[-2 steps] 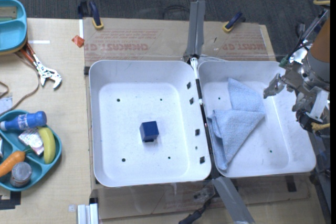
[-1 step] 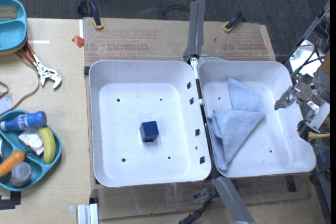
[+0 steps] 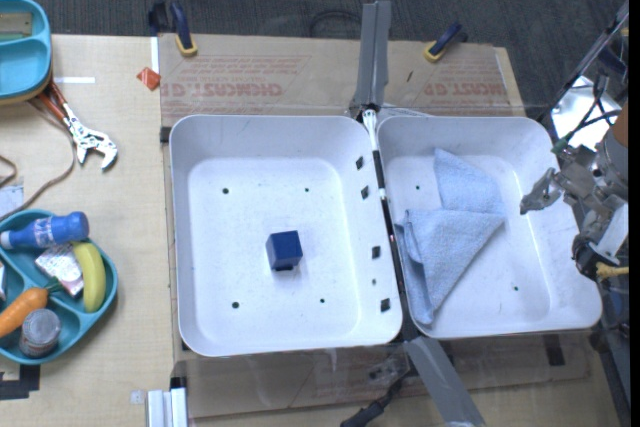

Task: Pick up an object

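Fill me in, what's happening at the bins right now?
The arm is in from the right, its pincer hanging over the right edge of the right bin with nothing visibly held. A crumpled light blue cloth lies in that bin, a little left of the pincer. The left bin holds a small blue cube, untouched near its middle. No pick has been made yet.

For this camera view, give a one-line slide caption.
Gripper hovers at the right bin's edge beside a blue cloth; blue cube in left bin.
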You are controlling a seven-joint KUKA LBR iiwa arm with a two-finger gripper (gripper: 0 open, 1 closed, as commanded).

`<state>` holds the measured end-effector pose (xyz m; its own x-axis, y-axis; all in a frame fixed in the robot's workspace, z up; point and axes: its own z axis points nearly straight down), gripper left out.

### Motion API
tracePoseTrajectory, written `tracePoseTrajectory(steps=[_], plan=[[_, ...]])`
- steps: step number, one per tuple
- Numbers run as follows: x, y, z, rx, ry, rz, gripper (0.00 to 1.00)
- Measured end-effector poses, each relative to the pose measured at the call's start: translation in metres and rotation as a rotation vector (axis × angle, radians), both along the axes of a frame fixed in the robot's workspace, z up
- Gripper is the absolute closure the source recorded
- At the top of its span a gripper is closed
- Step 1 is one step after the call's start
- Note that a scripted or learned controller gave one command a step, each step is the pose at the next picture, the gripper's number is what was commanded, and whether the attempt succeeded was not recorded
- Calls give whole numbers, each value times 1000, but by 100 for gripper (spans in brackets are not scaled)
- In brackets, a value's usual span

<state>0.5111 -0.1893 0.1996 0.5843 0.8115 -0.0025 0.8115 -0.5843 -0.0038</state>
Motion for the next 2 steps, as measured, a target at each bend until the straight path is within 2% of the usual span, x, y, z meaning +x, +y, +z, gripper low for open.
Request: tracePoseTrajectory(steps=[1,2], plan=[[-1,28,92,-4,-1,-535,0],[46,118,29,-4,3,-551,0]])
